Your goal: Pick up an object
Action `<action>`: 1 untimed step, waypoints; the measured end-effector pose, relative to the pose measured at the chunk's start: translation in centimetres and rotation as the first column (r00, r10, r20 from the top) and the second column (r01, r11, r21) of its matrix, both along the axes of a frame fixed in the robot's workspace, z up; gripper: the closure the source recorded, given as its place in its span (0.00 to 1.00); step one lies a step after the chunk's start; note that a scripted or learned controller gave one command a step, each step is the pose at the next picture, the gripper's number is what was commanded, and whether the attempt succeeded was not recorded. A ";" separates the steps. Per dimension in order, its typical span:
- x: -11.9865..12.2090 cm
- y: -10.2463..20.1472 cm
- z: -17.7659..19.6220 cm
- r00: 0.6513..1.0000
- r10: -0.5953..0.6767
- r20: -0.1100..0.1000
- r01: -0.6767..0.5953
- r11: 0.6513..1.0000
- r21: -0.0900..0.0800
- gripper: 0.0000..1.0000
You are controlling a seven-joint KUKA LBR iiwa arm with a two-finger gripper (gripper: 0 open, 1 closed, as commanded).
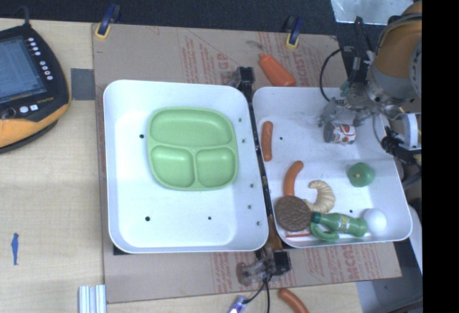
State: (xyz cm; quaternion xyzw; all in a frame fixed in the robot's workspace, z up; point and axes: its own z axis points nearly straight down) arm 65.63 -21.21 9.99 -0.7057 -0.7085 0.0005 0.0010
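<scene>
1. Camera view: the table carries a brown cardboard sheet, and on it two white bins lie side by side.
2. The left bin holds a green divided plate, which lies flat in the upper middle part of the bin.
3. The right bin holds many small things. An orange sausage lies near its left wall, and a second, curved sausage lies lower, toward the middle.
4. A croissant lies just beside the curved sausage, and a round brown cookie is below them.
5. A green bottle lies on its side along the lower edge, with a white egg next to its right end. A round green fruit sits near the right wall.
6. The arm comes in from the right, and the tool is down in the upper right part of the right bin.
7. A small white and red can is directly under the tool and seems to touch it. I cannot tell if the tool is clenched on the can or released.
8. A carrot lies outside the bins on the cardboard, above the right bin.
9. A control tablet with an orange edge rests on the table at the far left.
</scene>
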 end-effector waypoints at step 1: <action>-1.4 2.3 -0.8 1.000 0.001 -0.002 -0.001 1.000 -0.001 0.00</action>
